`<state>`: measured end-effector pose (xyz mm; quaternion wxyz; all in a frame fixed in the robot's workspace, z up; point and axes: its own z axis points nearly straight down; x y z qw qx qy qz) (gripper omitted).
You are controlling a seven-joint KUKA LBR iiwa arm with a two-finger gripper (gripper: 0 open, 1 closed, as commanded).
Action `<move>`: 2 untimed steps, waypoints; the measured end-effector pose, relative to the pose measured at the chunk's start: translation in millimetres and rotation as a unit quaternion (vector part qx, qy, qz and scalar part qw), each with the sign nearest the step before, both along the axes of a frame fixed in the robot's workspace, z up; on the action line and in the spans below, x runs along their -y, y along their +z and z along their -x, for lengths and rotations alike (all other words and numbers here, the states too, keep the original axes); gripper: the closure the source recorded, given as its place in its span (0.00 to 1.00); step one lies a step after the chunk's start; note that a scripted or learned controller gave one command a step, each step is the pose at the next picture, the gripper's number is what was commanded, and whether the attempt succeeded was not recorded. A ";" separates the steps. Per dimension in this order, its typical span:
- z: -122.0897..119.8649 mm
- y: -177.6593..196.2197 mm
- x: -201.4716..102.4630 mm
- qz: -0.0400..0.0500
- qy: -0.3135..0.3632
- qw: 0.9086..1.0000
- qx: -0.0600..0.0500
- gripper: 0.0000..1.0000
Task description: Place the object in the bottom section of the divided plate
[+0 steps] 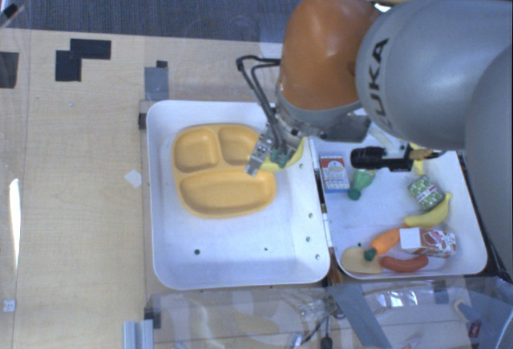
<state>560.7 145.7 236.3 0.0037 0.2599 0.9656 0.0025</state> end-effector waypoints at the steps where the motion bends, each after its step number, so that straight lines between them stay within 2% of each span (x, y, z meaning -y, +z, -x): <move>1: 0.0 0.0 0.1 0.000 0.000 1.000 0.000 0.00; 2: -58.6 10.2 14.2 0.002 0.164 0.987 0.002 0.00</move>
